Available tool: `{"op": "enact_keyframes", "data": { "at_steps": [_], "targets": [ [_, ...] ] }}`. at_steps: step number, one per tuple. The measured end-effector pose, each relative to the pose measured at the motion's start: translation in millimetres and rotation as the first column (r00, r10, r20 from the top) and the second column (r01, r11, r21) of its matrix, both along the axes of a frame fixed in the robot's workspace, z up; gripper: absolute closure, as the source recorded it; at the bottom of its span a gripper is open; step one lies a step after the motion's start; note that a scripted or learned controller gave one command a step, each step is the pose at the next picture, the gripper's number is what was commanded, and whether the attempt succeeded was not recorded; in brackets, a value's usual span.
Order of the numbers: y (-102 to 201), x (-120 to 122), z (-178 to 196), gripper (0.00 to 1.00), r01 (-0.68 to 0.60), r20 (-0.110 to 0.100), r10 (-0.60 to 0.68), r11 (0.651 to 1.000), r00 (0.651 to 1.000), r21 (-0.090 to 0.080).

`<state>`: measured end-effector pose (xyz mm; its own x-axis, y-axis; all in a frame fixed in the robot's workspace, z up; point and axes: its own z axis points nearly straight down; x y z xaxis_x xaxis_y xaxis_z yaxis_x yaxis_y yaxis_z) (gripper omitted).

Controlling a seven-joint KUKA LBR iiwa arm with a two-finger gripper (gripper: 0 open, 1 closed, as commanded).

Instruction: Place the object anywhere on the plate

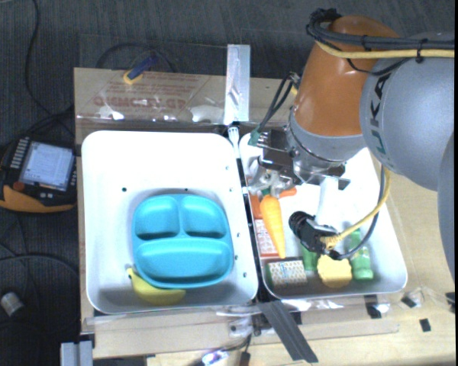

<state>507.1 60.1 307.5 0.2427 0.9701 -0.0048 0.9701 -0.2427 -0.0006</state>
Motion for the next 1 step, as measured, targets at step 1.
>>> {"op": "enact_keyframes", "data": {
  "at_steps": [1],
  "targets": [
    [67.0, 7.9, -66.7, 1.0, 0.088, -0.004, -0.088, 0.996, 0.996, 0.0]
  ]
}}
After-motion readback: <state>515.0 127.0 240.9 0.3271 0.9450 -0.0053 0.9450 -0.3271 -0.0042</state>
